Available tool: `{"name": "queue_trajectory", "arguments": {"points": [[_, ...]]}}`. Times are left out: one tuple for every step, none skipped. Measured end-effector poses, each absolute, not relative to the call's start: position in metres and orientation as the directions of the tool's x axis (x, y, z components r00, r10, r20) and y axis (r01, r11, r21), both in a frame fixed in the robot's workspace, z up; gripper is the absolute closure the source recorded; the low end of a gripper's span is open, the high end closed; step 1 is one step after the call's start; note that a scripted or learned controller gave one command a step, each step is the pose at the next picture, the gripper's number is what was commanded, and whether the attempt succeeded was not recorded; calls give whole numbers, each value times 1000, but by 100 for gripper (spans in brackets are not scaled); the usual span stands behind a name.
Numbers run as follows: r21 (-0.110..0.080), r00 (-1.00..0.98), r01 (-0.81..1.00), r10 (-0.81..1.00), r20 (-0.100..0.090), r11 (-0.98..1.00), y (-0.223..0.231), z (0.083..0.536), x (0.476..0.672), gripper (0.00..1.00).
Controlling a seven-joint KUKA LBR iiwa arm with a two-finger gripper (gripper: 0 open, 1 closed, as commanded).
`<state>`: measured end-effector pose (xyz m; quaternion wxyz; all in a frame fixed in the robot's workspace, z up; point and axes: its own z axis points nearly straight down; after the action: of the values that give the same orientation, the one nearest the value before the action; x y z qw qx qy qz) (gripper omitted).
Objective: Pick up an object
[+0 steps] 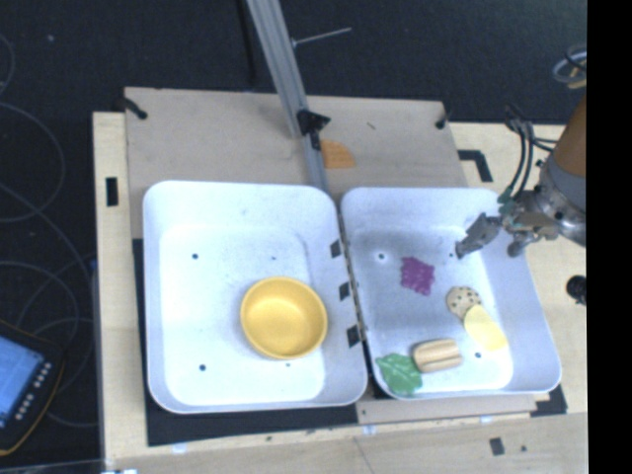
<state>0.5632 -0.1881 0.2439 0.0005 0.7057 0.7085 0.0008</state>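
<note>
Pick-up attempt, nothing yet lifted from the right bin (513, 294).

I see the gripper (491, 235) over that bin's upper right, fingers spread and holding nothing. Toward the bin's centre lies a purple piece (417, 275); nearer its lower edge, a speckled ball (461, 299), yellow piece (485, 331), tan block (436, 355), green leaf (398, 371). Descent, grasp and lift remain.

Pale wooden bench (395, 126), dark floor (59, 47)

The setting is a robotics laboratory test cell. A pale wooden bench (114, 265) carries two shallow white plastic bins (168, 265), with a slanted grey aluminium mast (281, 62) behind. Loose black cables (39, 205) lie on the dark floor.
</note>
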Motion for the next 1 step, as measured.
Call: {"name": "queue_trajectory", "arguments": {"points": [[2, -4, 1000, 1000, 1, 4, -188, 244, 563, 0]]}}
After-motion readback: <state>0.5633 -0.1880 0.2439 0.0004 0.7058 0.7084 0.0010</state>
